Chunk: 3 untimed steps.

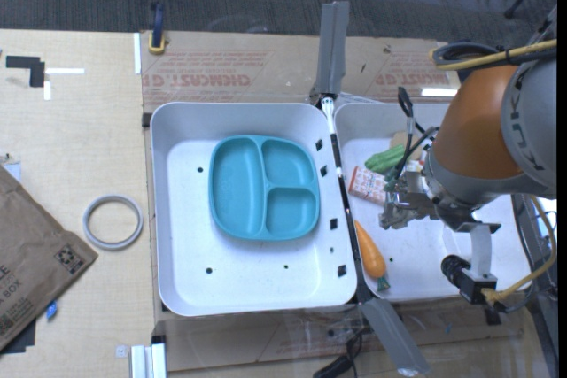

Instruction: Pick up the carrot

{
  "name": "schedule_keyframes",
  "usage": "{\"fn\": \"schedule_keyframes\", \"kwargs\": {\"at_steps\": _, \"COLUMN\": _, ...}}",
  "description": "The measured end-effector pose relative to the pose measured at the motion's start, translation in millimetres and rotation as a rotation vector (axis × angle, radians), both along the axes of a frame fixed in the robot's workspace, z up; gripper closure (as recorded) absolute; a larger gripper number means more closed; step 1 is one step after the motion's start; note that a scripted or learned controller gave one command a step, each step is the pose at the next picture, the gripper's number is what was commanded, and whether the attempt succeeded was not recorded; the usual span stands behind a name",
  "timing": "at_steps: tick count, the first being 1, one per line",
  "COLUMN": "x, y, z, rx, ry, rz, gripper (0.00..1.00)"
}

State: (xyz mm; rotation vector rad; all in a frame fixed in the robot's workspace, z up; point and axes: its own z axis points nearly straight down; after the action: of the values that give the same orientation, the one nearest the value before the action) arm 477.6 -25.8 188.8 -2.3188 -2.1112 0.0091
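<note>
I see tapered orange carrot (370, 253) at right white bin's (416, 288) left wall; two-finger gripper (396, 212) just above-right, jaw state unreadable

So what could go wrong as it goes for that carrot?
The small orange carrot lies tight against the left wall of the right-hand white bin, so the wall could block the gripper from closing around it. The small printed packet and a green vegetable sit just beyond the carrot, and the arm could nudge them on its way down. The gripper hangs beside the carrot rather than over it, so a straight descent might miss.
</note>
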Motion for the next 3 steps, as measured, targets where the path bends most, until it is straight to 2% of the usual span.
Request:
{"fn": "schedule_keyframes", "kwargs": {"at_steps": 1, "x": 0.5, "y": -0.2, "z": 5.9, "rx": -0.001, "ry": 0.008, "rz": 0.005, "gripper": 1.0}}
{"fn": "schedule_keyframes", "kwargs": {"at_steps": 2, "x": -0.6, "y": 61.1, "z": -0.6, "rx": -0.003, "ry": 0.002, "rz": -0.131, "gripper": 1.0}}
{"fn": "schedule_keyframes", "kwargs": {"at_steps": 3, "x": 2.1, "y": 25.5, "z": 251.2, "rx": -0.006, "ry": -0.002, "rz": -0.037, "gripper": 1.0}}
